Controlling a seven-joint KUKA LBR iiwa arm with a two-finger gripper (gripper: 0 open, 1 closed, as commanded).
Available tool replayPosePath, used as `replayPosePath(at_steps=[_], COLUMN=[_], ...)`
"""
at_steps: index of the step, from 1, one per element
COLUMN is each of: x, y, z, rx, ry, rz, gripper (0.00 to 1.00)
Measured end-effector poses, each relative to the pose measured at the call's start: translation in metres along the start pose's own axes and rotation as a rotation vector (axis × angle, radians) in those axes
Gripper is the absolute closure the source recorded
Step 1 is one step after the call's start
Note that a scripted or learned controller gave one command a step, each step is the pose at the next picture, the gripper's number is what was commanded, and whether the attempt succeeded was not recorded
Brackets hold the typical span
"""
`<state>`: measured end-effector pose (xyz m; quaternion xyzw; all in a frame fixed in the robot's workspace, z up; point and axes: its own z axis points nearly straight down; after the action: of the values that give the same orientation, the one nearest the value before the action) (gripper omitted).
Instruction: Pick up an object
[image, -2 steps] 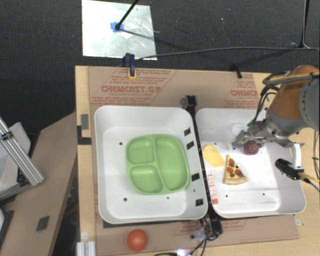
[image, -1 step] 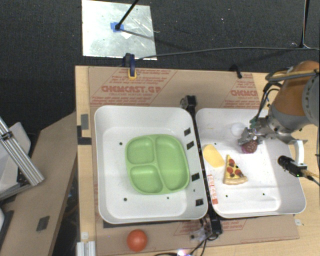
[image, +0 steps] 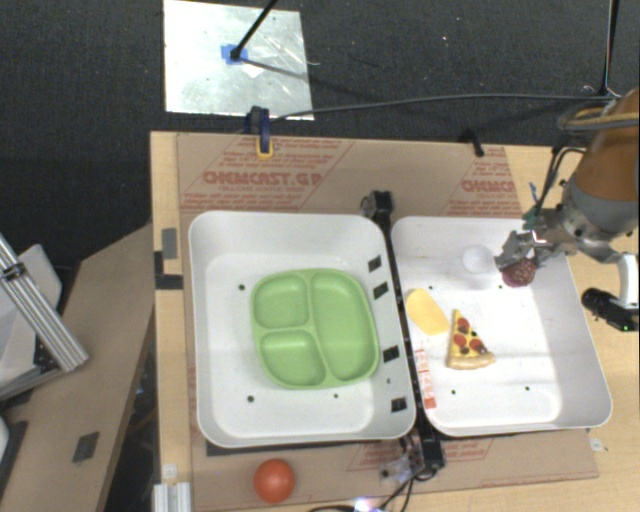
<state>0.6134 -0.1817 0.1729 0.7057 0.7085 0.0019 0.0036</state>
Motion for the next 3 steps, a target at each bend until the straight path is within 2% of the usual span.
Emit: replayPosePath(at_steps=[1,3], x=[-0.001,0.105], y=[0.002,0.005], z=[-0.052,-0.064], rx=[0.001,0.006], ry=[0.000,0.004], rz=[-0.001,-0.005], gripper=[1.00,1.00])
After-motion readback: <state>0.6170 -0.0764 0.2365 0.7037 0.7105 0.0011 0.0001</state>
